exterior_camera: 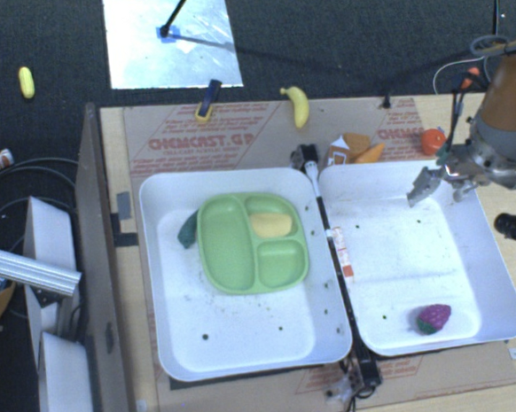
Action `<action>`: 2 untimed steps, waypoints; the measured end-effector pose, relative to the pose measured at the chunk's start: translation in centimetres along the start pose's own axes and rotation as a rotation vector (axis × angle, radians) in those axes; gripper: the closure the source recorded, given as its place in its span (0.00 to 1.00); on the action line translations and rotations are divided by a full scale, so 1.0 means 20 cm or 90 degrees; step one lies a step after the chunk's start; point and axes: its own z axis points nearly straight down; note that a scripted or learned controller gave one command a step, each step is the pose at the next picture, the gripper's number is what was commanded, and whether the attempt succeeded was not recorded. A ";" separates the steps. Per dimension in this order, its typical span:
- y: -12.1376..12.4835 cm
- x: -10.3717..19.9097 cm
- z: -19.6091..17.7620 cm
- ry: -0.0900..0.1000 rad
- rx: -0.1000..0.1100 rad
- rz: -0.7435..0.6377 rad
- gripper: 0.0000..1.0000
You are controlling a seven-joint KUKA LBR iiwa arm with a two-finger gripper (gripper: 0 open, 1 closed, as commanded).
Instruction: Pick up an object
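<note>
Purple bumpy grape-like toy (433,318) sits alone in the right white bin (484,254); the hand (440,182), fingers spread and empty, should drop straight over it.

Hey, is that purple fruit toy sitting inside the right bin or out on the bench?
Inside. The purple fruit toy lies on the right bin's floor near its front edge, within the rim.

Grey arm reaches in from the right, tool (444,185) angled downward.
</note>
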 end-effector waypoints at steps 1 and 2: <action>0.04 0.23 0.01 0.001 0.000 -0.004 0.00; 0.06 -0.14 0.05 -0.002 -0.002 0.004 0.00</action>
